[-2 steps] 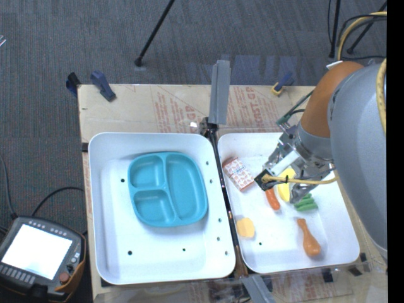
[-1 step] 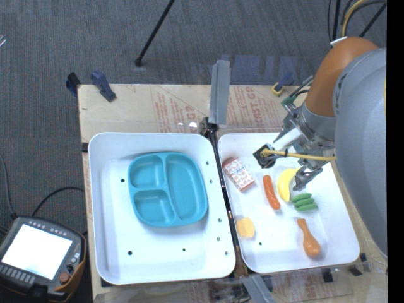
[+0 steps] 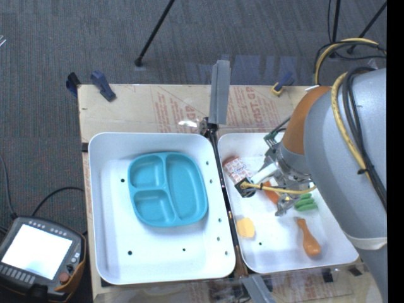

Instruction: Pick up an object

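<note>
My gripper (image 3: 284,202) hangs low over the middle of the right bin (image 3: 334,248), with the grey arm reaching in from the right and covering the bin's far right side. A green object (image 3: 306,202) lies right beside the gripper, and an orange-red piece (image 3: 271,195) pokes out on its left. A red and white packet (image 3: 234,167) lies near the bin's left wall. A yellow-orange chunk (image 3: 245,227) sits toward the front left. An orange spoon-shaped item (image 3: 308,238) lies toward the front right. I see nothing clearly held.
The left bin (image 3: 110,245) holds a blue divided plate (image 3: 168,189) in its middle. A grey post (image 3: 219,100) stands behind the bins where they meet. A teach pendant (image 3: 39,254) lies off the bench at the lower left.
</note>
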Tool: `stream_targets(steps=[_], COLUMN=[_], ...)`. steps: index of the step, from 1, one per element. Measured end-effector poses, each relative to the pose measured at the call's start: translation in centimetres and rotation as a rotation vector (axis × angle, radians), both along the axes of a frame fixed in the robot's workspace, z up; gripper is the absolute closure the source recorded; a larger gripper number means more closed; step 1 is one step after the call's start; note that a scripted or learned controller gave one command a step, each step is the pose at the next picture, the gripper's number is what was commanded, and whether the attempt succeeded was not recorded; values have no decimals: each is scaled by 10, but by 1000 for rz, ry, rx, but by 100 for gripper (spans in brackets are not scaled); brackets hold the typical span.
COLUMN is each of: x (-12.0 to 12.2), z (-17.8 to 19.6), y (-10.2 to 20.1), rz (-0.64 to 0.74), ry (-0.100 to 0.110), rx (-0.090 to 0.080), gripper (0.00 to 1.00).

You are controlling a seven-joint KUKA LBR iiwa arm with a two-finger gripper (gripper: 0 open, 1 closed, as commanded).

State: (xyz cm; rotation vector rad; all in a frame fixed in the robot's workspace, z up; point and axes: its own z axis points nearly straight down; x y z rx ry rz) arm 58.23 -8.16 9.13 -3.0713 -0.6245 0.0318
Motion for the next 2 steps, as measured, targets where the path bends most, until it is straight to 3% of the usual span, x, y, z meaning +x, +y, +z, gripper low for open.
stream_targets(steps=[1,2], x=[48,42], z=[2,123], y=[-24,-71], rz=[-21,-101], ry=[-13,-15], rx=[-1,-3], gripper=[0,0])
